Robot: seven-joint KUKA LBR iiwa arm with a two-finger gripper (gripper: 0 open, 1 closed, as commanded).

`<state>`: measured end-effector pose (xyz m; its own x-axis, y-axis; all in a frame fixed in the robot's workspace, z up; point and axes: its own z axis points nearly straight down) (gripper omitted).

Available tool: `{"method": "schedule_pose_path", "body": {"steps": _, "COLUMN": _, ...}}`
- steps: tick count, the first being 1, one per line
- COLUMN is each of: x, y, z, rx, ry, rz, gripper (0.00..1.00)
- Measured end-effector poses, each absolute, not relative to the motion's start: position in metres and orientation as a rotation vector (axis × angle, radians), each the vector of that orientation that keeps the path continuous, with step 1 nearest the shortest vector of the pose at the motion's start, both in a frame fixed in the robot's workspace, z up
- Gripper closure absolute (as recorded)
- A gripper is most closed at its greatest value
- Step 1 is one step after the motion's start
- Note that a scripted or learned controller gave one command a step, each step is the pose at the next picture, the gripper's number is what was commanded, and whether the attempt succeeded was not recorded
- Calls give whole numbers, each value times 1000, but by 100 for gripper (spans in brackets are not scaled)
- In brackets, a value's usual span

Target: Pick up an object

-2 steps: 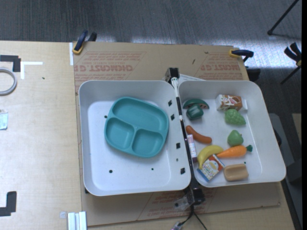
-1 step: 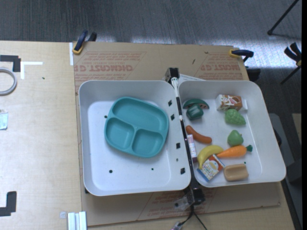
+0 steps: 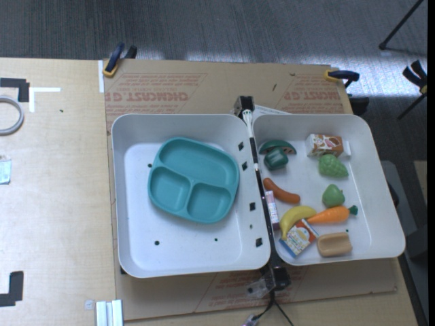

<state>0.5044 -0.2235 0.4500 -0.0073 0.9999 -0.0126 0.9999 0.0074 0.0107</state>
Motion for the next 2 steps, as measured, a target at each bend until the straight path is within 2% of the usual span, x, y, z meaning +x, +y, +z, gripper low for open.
{"method": "schedule_pose_path", "body": {"steps": 2, "x": 507, "y": -224, "z": 469, "rx": 2190, "ry": 2217, "rz": -1, "gripper": 100}}
